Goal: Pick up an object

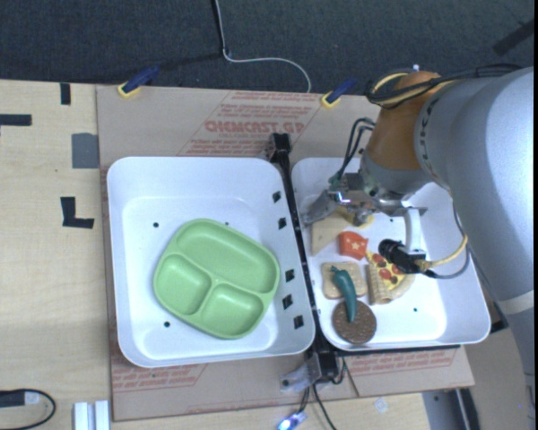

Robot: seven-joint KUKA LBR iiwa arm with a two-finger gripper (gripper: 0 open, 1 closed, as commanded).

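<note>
The arm [484, 150] reached in from the right over the right bin [430, 330], its orange band [396, 133] above the wrist. The tool [354, 206] hung low over the far left part of that bin, near the divider between the two bins. Whether it was released or clenched could not be told from this view, and nothing was visibly gripped by it.

The right bin held a cluster of small things along its left side. A pale slab [325, 236] lay just under the tool. Beside it, toward the middle of the bin, sat a red piece [352, 243]. Nearer the front lay a tan slice [334, 282] with a green pepper [343, 285] resting across it. A pizza slice [386, 276] lay just to the right of those, touching or nearly touching the tan slice. A brown round cookie [353, 322] sat at the front edge of the cluster, close to the bin's front left corner.

The left bin [134, 195] carried a green divided plate [216, 278], lying flat and turned at a slant, toward the bin's front.

Both bins sat on a cardboard sheet [242, 119] on the worktop [36, 240]. A white cable [251, 59] trailed across the dark area behind the worktop's far edge.
</note>
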